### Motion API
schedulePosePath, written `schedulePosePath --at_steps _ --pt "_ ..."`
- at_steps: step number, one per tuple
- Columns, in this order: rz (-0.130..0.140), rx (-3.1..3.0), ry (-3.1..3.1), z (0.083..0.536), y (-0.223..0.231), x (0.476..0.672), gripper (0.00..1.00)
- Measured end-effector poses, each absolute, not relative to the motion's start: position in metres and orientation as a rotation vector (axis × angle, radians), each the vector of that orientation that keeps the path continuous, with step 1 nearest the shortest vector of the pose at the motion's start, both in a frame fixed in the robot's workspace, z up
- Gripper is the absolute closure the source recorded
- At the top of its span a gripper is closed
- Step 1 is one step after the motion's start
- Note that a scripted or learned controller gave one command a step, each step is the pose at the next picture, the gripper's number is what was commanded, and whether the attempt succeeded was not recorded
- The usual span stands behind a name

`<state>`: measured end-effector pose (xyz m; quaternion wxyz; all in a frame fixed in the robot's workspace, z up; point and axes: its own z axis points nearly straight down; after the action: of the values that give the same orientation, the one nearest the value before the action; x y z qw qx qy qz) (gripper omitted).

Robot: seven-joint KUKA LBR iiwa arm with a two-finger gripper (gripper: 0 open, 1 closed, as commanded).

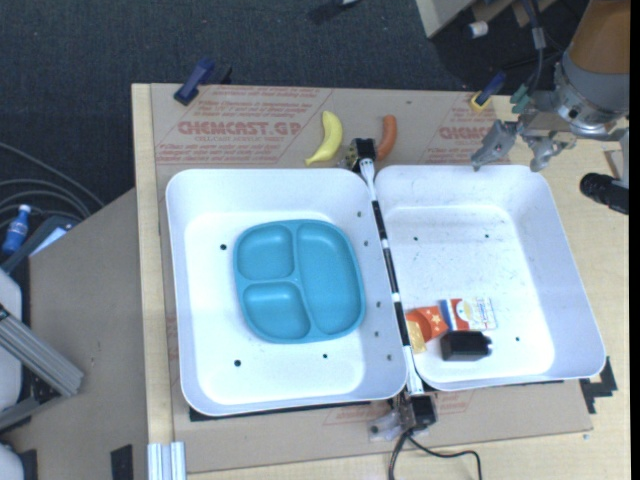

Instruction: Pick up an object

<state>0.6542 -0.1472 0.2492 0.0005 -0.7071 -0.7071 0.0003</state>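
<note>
Open hand (512, 153) hovers over right bin's (560, 268) far rim, holding nothing; blue plate (298, 280) in left bin (200, 268)

arm (603, 38) cut off at right edge, carton (452, 318) print too small to read

Divided plate (299, 280): turquoise blue
Bins (200, 348): white, dotted with small black holes
Carton (452, 318): orange-red and white with blue print
Block (465, 345): black
Banana (326, 138): yellow
Carrot (386, 135): orange
Table (250, 123): tan cardboard, red lettering
Gripper (515, 150): grey metal
</note>
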Motion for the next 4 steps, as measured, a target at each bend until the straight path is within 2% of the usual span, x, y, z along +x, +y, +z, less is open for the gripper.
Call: schedulePosePath --at_steps 1,2,3,4 --pt "0.003 -2.218 -2.22 0.128 -0.124 0.661 0.0" --pt "0.002 -2.219 -2.22 0.084 -0.094 0.644 0.0" --pt "0.0 -2.221 -2.221 0.095 -0.094 0.645 1.0" --pt "-0.002 -2.225 -2.224 0.274 -0.162 0.667 1.0"
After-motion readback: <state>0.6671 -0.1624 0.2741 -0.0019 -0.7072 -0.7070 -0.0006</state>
